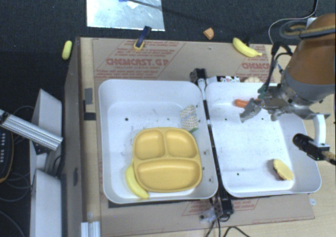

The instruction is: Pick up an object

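In the right bin [302, 186], a small orange carrot-like piece [240, 103] lies near the far wall, and a yellow-brown lump [282, 169] sits near the front right corner. My gripper [261, 114] hangs over the far part of this bin, just right of the orange piece. Its two grey fingers [248, 113] are spread apart with nothing between them. The left bin [113, 125] holds a yellow divided plate [167, 158], a banana [134, 183] along the plate's front left edge, and a small pale packet [189, 118].
The arm's orange-banded body [312, 57] looms over the right bin's far right corner. A black part [310, 146] juts over that bin's right rim. On the cardboard behind the bins lie a second banana [245, 47] and a blue-and-yellow clip [142, 37].
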